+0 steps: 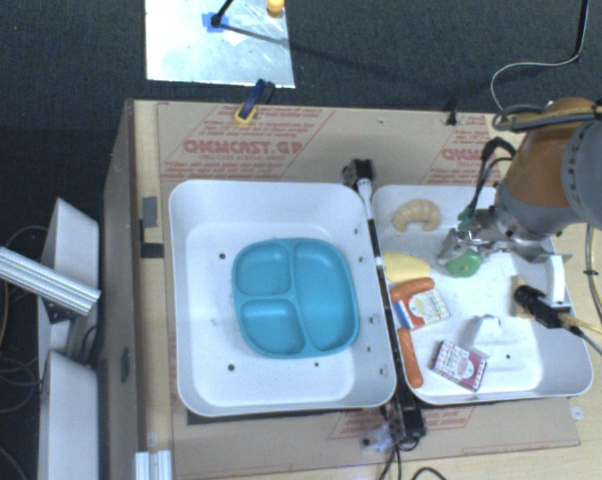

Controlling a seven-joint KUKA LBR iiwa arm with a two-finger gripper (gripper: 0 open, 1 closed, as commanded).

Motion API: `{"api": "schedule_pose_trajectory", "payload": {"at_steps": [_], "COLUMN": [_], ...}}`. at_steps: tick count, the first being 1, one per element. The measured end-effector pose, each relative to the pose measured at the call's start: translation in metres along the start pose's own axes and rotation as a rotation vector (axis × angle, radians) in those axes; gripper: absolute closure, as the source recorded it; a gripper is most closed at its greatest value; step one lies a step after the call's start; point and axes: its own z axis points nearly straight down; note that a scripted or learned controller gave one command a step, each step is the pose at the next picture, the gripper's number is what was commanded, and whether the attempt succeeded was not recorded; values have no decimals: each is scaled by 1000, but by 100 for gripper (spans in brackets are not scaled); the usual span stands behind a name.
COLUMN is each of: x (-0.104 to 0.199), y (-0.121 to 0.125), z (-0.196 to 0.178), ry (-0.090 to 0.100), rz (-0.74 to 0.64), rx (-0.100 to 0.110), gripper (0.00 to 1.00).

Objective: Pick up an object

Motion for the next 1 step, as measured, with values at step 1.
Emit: {"api": "schedule_pose_trajectory", "payload": {"at_steps": [1], "x": [103], "y": [-12], "z": [-90], "ry": [1], "rz": [-2], "rx": [1], "gripper": [100]}}
